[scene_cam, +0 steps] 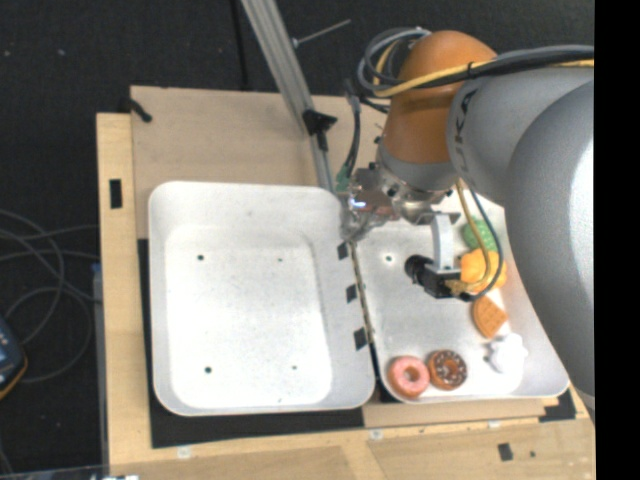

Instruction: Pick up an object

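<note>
Wooden bench point(230, 128) bearing two white bins. You see the gripper point(358, 216) at the far left corner of the right bin point(400, 318); you cannot tell how wide it stands. At that bin's near edge lie a pink donut point(407, 375) and a chocolate donut point(446, 369), touching.

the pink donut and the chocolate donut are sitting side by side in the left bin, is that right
Not quite. The camera view shows the pink donut and the chocolate donut sitting side by side in the right bin, not the left one.
</note>
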Motion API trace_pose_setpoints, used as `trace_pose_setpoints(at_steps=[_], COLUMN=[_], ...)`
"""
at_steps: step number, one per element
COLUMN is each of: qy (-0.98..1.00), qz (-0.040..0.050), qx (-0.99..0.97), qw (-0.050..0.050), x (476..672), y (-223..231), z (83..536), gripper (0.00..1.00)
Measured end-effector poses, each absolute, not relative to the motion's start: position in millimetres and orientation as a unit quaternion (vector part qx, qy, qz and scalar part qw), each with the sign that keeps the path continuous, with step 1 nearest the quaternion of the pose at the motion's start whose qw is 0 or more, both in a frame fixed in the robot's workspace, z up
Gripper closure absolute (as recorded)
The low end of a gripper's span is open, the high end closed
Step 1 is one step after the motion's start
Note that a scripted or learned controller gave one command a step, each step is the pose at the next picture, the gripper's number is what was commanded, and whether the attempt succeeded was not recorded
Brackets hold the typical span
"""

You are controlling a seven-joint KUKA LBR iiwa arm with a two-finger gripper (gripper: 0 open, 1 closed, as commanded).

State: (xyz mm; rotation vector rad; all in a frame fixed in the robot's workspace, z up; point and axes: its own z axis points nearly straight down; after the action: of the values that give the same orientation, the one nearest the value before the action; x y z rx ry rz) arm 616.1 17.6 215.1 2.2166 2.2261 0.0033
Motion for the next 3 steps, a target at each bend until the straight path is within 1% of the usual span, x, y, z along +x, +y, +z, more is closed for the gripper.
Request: trace_pose_setpoints(at_steps=[1,2,3], qy=[0.707,0.708,0.707], qz=[0.0011,0.0014,-0.0017], qx=[0.707,0.707,0.708], qw=[0.001,0.001,-0.001], x=[593.7,586.2,576.2], y=[25.1,41.1,31.5], z=[237.4,265.5,213.5], gripper=[1.0,1.0,1.0])
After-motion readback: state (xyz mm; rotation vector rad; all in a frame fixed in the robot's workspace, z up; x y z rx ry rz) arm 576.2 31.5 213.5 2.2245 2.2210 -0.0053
